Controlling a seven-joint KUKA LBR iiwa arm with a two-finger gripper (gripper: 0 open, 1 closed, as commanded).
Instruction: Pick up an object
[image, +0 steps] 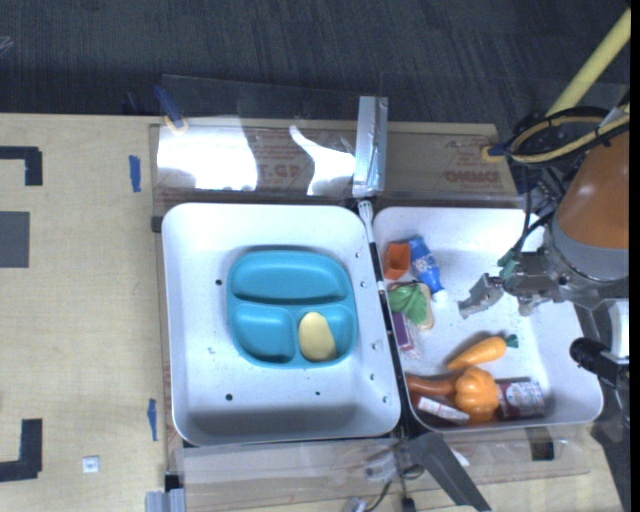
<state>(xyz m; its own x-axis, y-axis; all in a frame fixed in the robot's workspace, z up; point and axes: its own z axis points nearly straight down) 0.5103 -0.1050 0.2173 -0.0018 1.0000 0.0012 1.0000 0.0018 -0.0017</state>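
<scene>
The bench (80, 330) has a pale wooden top carrying two shallow white bins side by side. The left bin (190, 300) and right bin (470, 225) touch along their inner edges. Black markings (25, 165) lie on the bench surface, left of the bins.

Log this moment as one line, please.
gripper: above right bin, nothing held | carrot nearest | left bin: blue tray, yellow item

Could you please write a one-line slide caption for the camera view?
Gripper hovers over the right bin above a toy carrot; the left bin holds a blue divided tray with a yellow egg-shaped object.
</scene>
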